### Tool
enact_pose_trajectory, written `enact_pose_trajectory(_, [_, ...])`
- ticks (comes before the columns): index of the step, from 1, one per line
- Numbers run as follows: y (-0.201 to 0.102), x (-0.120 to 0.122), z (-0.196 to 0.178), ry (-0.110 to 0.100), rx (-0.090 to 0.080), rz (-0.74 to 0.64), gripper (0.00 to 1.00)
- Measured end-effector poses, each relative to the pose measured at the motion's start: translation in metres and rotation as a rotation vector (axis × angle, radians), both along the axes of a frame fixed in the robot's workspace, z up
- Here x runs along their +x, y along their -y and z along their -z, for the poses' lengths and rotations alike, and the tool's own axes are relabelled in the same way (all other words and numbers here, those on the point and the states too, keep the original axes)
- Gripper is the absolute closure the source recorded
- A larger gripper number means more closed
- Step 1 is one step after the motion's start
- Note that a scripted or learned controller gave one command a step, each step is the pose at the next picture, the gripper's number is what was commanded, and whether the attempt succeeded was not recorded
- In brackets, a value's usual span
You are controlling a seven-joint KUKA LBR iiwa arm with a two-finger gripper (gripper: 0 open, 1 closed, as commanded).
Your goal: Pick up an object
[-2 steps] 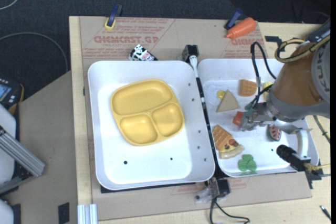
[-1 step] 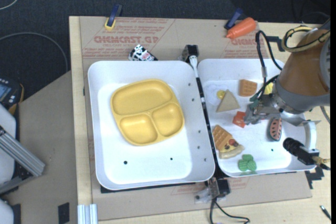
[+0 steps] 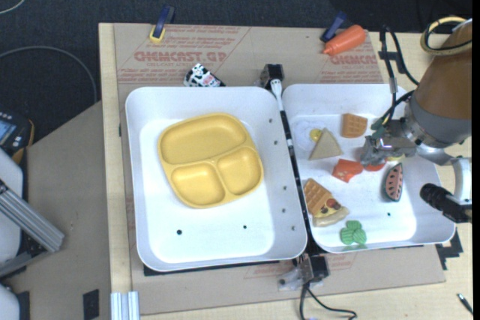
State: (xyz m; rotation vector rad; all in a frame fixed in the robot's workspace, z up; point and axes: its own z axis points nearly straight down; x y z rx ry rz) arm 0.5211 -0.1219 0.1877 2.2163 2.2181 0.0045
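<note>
The gripper hung low over the right bin, just right of a red block; whether its fingers were spread or pressed together could not be told. Nearby lay a tan wedge, an orange cracker, a watermelon slice, a pizza slice and a green leaf. The left bin held a yellow divided plate.

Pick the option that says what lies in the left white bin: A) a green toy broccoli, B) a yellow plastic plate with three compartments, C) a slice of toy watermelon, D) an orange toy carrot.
B: the yellow three-compartment plate lies in the left white bin, while the toy foods sit in the right white bin.
</note>
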Motion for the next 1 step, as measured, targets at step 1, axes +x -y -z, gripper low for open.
enact_pose_trajectory(1, [0.0000,0.0011,-0.0392,-0.001,0.000,0.000,1.00])
